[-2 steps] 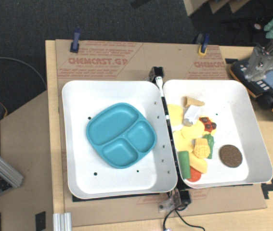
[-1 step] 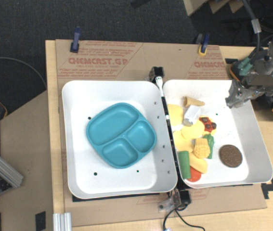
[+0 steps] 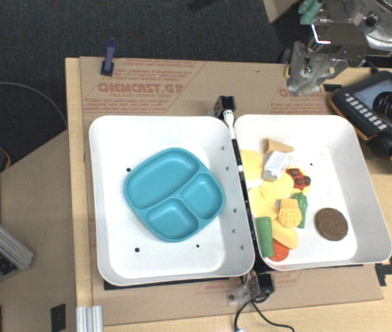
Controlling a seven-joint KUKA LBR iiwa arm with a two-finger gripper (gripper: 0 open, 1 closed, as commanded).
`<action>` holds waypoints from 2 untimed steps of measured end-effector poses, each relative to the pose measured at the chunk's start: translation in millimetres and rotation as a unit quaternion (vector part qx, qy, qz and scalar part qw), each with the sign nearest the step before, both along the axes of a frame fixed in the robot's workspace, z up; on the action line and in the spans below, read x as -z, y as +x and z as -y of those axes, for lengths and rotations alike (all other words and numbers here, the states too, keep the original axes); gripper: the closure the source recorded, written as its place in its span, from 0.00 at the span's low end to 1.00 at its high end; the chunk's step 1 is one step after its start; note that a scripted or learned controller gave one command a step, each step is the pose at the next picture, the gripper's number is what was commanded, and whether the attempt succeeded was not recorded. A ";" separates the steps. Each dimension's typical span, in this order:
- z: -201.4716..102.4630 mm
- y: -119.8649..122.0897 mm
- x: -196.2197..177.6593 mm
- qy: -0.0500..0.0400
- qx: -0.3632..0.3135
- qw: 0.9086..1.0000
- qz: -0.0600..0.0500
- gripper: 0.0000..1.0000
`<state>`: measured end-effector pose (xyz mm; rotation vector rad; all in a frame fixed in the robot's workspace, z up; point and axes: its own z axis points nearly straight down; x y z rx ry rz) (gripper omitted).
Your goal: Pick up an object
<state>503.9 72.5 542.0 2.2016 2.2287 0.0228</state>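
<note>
The right bin [image 3: 348,144] holds a cluster of toy food along its left side. In it are a tan wedge [image 3: 277,146], a grey-white piece [image 3: 276,163], a red piece [image 3: 298,178], a yellow corn cob [image 3: 289,213], a green cucumber [image 3: 265,232] and flat yellow pieces [image 3: 251,164]. A brown round cookie [image 3: 332,223] lies apart, toward the bin's right front. My gripper [image 3: 301,80] hangs above the bench behind the right bin's back edge, well away from the food, and I see nothing in it.
A blue three-compartment plate [image 3: 173,194] lies in the left bin [image 3: 106,185]. A black pendant controller [image 3: 379,109] rests to the right of the bins. A small blue clip [image 3: 108,58] sits at the bench's back left corner.
</note>
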 end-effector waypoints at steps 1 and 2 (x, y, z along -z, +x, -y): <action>41.5 -26.2 83.7 -0.003 0.009 1.000 -0.013 1.00; 70.6 -26.4 265.2 -0.003 0.008 1.000 -0.016 1.00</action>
